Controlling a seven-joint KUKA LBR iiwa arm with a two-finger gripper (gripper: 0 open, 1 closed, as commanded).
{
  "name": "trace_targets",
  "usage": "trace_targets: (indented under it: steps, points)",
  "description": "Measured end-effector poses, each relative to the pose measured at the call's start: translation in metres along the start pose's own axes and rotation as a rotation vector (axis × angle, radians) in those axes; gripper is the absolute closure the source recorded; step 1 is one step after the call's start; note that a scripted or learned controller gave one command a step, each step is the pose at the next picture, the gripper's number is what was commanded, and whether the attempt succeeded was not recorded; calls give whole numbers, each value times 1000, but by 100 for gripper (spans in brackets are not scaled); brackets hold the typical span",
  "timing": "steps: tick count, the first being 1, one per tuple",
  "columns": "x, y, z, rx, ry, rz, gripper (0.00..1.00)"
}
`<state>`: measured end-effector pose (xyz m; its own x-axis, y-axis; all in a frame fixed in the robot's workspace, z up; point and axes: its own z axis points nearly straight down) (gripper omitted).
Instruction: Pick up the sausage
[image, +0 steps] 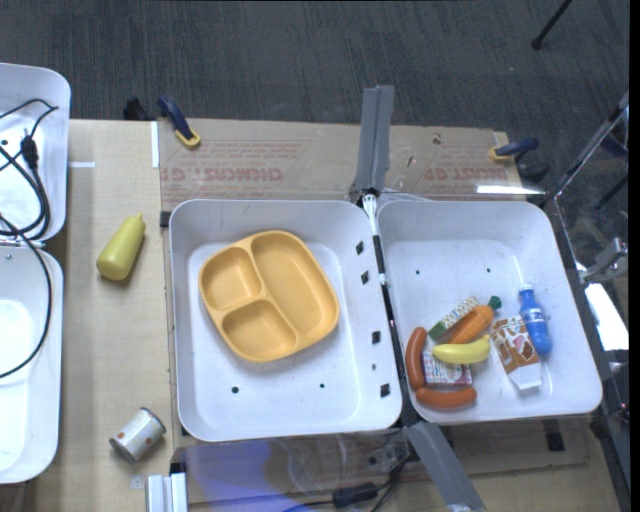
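Red sausage (446, 397) lies flat near front wall of right bin (560, 290), just below banana (462, 351).

Landmark = divider (375, 150) btw the two bins. Left of it: left bin (190, 400) w/ sectioned plate (268, 295) lying in its middle. Right of it: right bin (480, 240), all items bunched in its near half. Closest to divider: one sausage (416, 357) lying front-to-back; a 2nd sausage (446, 397) lies crosswise at its near end. Banana (462, 351) sits just right of 1st sausage, on a small packet (447, 372); carrot (470, 322) just behind banana. Further right: carton (517, 352), then bottle (534, 320). Far left of divider, on the bench (110, 320) outside left bin: mustard bottle (121, 248) behind, can (137, 433) nearer front. Clamp (176, 121) behind left bin, clamp (515, 150) behind right bin.
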<state>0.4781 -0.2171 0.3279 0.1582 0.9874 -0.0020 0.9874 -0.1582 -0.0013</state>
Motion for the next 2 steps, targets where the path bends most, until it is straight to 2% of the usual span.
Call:
trace_targets:
  steps: [2]
  points:
    - [11,-1,-9,0,0,-40,0]
